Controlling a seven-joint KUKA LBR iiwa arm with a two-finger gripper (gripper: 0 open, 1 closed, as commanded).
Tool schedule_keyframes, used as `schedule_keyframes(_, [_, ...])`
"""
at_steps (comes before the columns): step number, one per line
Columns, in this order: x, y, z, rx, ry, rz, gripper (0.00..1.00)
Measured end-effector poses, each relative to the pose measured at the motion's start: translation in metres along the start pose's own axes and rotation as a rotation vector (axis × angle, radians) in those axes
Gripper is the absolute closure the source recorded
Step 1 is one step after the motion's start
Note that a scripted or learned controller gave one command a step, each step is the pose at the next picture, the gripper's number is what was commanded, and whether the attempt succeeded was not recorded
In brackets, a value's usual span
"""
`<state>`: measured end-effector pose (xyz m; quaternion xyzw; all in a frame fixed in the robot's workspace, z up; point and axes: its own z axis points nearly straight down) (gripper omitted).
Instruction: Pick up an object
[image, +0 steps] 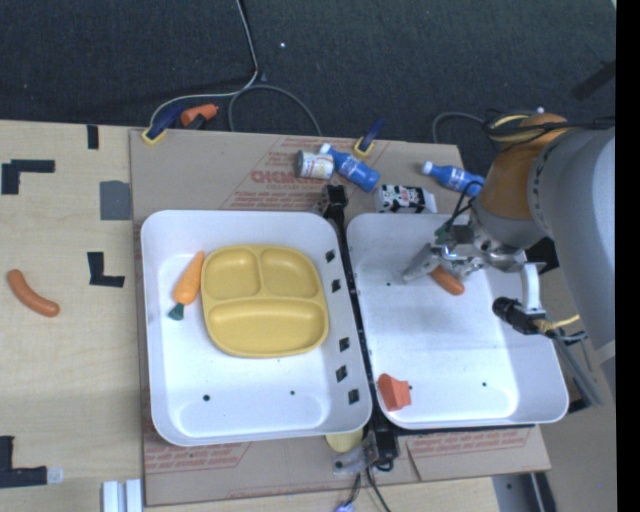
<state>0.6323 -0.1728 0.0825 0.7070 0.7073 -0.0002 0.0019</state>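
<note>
My gripper (446, 268) hangs low over the far part of the right bin (470, 370), and it is open. One grey finger (417, 268) slants out to the left. A small orange sausage-shaped piece (449, 283) lies on the bin floor just under the spread fingers, partly covered by them. I cannot tell whether they touch it. An orange block (393, 392) sits at the right bin's near left corner. In the left bin (170, 390) a toy carrot (187, 279) lies next to a yellow divided plate (265, 300).
Behind the bins lie a blue-and-white bottle (340, 166), a second blue bottle (454, 178) and a small black-and-white box (405, 199). A toy sausage (32, 293) rests on the wooden bench far left. The black divider (345, 300) runs between the bins.
</note>
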Motion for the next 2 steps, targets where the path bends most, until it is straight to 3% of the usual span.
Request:
schedule_keyframes(1, [-0.001,0.003,-0.015,-0.003,-0.003,-0.002,1.0])
schedule_keyframes(2, [0.096,0.019,-0.108,-0.005,0.003,-0.009,1.0])
